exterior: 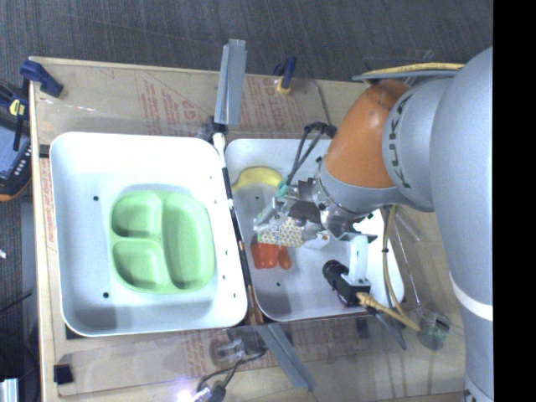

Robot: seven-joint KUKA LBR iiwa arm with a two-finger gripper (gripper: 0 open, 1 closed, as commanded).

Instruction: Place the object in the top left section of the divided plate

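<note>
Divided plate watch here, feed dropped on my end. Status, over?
Gripper low in right bin, over red object. Grasp unconfirmed. Green divided plate in left bin. Yellow object beside.

Bulky grey arm (452,166) with black lettering, orange band (364,141), thin dark cables near the wrist

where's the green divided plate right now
The green divided plate lies in the left bin, near its middle, across the divider from the right bin where the gripper works.

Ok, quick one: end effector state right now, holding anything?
End effector: cannot be told; it hangs low in the right bin, over the red object, with the wrist hiding any grasp.
</note>
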